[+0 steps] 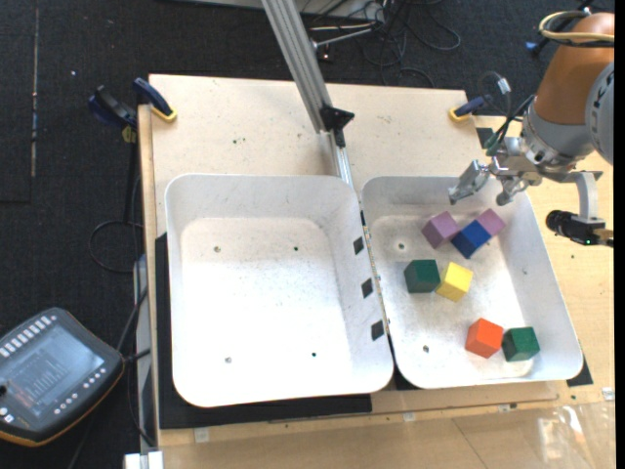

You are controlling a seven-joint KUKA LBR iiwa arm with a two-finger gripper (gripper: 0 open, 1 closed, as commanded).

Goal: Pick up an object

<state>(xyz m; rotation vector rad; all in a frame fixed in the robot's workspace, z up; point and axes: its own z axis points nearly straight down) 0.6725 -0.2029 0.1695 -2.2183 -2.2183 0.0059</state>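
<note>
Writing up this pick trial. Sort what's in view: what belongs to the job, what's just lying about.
Job:
gripper, open
right bin
purple blocks
blue block
green blocks
yellow block
orange block

Lying about:
left bin
clamps
handheld pendant

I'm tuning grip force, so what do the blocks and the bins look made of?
The yellow block and the orange block look like painted wood or hard plastic: flat matte faces, crisp edges, no dents. The right bin looks like thin moulded white plastic: rounded corners, smooth, faintly speckled.
</note>
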